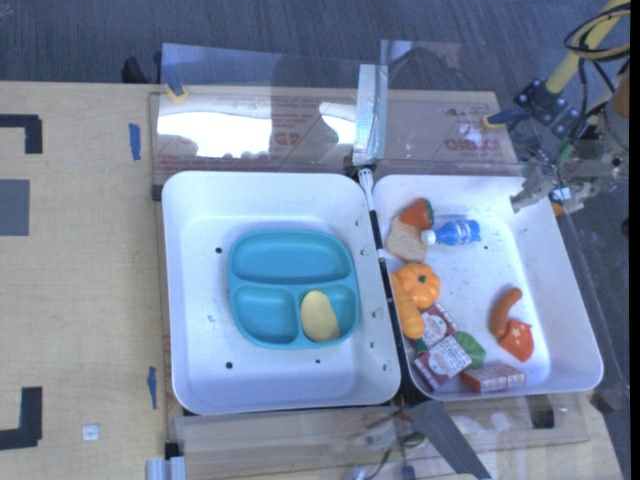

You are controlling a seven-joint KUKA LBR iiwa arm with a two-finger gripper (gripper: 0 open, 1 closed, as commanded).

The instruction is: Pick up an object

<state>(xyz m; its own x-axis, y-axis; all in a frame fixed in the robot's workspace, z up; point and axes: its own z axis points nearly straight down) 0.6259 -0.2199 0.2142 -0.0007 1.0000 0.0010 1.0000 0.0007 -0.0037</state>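
The gripper (535, 193) hangs over the right bin's (575, 298) far corner, its state impossible to tell; the small bottle (452, 232) nearby looks light, stiff, slippery; pinch its middle.

Two bins sat side by side on the desk (80, 268); the left bin (190, 218) held a divided tray (285, 258) with a potato (319, 315) in its near right compartment; the right bin (570, 308) held a bottle (452, 232) at the rear, a pumpkin (417, 285) by its left wall, cartons (470, 368) (clustered) at the front.
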